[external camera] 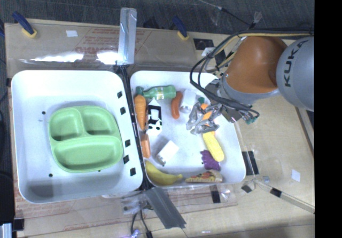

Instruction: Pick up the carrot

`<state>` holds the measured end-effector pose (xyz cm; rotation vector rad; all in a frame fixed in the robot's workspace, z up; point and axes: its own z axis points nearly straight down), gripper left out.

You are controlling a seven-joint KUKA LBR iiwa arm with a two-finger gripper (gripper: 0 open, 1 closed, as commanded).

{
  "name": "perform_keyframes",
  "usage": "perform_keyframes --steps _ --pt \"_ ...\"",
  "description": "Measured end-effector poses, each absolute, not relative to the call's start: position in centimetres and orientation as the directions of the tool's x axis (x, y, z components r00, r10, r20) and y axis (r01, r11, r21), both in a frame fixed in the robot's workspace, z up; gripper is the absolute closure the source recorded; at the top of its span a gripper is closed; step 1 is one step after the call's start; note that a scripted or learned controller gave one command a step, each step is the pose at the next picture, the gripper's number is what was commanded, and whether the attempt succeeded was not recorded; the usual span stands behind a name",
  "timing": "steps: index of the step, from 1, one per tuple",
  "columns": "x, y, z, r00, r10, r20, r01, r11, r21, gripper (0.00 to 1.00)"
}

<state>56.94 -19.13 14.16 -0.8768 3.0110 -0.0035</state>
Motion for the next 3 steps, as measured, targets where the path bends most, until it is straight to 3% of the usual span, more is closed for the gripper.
perform_keyframes --steps 1,3 --pt "53.3 -17.6 17.7 -0.933 -0.360 0.000 -0.360 0.933 0.000 1.00" --pt "53.6 -17.3 19.8 -0.928 -0.374 -0.005 -0.374 0.928 -0.003 1.00"
